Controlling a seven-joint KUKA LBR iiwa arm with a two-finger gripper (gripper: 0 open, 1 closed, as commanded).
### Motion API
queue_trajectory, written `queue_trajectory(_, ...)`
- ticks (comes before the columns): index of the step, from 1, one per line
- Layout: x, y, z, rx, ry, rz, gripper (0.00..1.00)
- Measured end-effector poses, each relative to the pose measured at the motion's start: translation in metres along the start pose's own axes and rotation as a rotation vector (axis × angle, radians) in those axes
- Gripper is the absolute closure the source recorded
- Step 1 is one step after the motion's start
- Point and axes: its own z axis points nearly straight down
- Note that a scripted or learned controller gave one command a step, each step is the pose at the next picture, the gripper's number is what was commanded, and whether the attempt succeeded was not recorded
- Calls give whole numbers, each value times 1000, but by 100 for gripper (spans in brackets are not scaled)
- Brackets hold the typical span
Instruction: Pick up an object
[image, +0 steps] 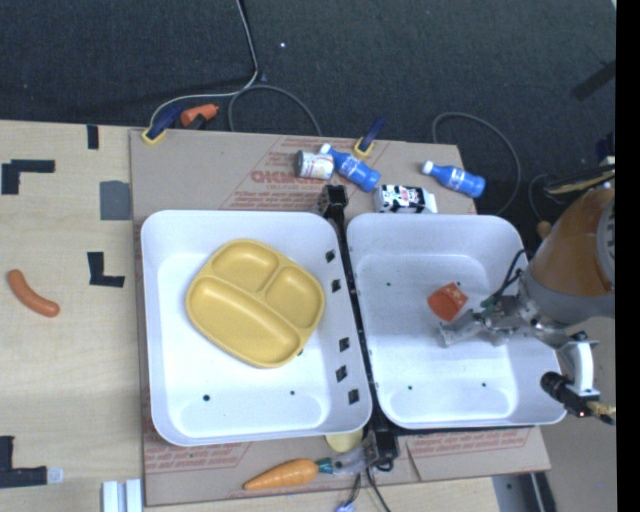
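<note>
Bench: pale wood on the left, a brown cardboard sheet (250, 175) under the bins, dark carpet along the far side.
Bins: 2 shallow white bins side by side, the left bin (170, 400) and the right bin (440, 405), joined by a black clip strip down the middle.
Left bin: holds 1 yellow divided plate (255, 300) with 3 compartments, lying flat toward the far-middle of the bin.
Right bin: holds 1 small red-orange block (448, 299), near the middle, slightly toward the far side.
Arm: grey with an orange band (580, 245), reaching in over the right rim of the right bin.
Gripper: the gripper (452, 330) sits low in the right bin, just on the near side of the red-orange block; whether it touches the block, and whether it is released or clenched, I cannot tell.
Far side of bins: 2 blue bottles (358, 170) (455, 179), a white-labelled jar (314, 163) and a black-and-white carton (406, 198) lie on the cardboard.
Near edge: a toy carrot (282, 474) lies on the cardboard.
Left bench: a toy sausage (32, 293) lies well apart from the bins.
</note>
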Motion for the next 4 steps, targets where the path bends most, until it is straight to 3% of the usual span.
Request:
queue_trajectory(1, 35, 69, 1, 2, -1, -8, 0)
queue_trajectory(2, 1, 0, 0, 1, -1, 0, 0)
queue_trajectory(3, 21, 95, 2, 0, 0, -8, 0)
queue_trajectory(4, 53, 60, 1, 1, -1, -5, 0)
